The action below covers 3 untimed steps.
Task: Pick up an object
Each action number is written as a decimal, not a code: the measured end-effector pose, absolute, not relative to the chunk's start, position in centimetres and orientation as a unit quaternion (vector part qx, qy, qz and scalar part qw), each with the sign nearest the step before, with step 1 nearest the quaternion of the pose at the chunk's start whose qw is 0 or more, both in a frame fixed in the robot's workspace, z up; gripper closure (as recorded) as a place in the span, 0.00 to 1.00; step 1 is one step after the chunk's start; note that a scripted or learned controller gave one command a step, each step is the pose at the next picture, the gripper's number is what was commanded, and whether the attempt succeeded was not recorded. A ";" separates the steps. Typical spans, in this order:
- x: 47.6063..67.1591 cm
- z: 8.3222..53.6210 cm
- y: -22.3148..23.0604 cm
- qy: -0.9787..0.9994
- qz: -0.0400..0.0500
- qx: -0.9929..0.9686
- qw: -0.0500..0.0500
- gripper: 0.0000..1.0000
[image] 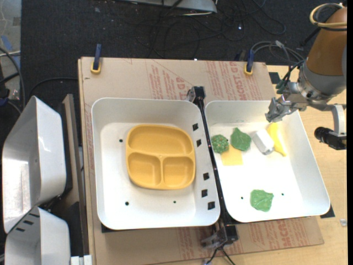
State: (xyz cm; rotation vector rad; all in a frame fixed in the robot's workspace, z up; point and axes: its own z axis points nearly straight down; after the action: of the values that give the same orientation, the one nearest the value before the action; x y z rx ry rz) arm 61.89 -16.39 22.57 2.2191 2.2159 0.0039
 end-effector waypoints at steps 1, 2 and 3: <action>62.0 26.0 -16.4 0.708 0.001 0.706 0.002 1.00; 61.7 24.7 -11.4 0.709 0.000 0.705 -0.001 1.00; 62.6 25.1 -6.7 0.710 0.001 0.705 0.001 1.00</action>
State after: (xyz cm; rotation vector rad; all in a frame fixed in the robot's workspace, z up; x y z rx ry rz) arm 62.57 -6.66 25.10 2.2127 2.2287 0.0017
